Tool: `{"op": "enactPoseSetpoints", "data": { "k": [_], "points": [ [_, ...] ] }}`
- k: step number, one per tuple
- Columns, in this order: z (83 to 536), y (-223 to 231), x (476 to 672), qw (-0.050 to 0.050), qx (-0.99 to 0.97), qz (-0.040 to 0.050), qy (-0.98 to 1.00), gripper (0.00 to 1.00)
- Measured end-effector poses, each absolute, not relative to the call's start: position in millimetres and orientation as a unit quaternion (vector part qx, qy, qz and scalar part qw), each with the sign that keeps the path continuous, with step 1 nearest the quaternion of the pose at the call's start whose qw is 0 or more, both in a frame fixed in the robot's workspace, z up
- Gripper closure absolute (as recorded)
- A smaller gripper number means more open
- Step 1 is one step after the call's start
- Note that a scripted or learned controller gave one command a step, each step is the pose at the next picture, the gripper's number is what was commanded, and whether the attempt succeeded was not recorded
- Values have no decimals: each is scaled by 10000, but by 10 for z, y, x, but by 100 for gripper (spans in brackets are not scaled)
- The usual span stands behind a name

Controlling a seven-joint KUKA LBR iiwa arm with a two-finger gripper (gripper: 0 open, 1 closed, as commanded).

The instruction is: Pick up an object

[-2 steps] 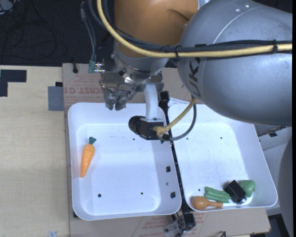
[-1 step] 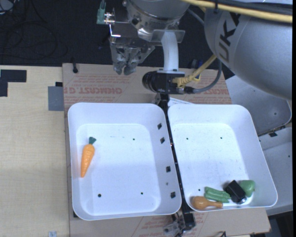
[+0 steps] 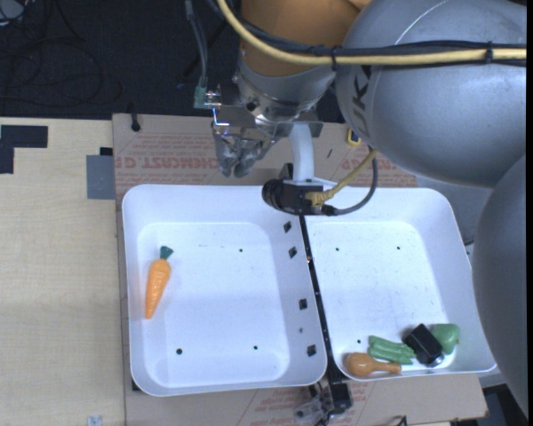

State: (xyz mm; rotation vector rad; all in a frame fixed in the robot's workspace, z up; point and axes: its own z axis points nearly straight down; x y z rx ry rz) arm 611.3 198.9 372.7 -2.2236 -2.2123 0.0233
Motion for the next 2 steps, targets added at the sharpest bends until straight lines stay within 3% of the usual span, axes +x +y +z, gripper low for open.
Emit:
{"op": "enactPoseSetpoints", "data": {
  "k": [1, 2],
  "points": [
    [4083, 2461, 5875, 8, -7052, 2, -7090, 100],
    [3421, 1852, 5723, 21, -7089, 60, -7052, 100]
  ]
}}
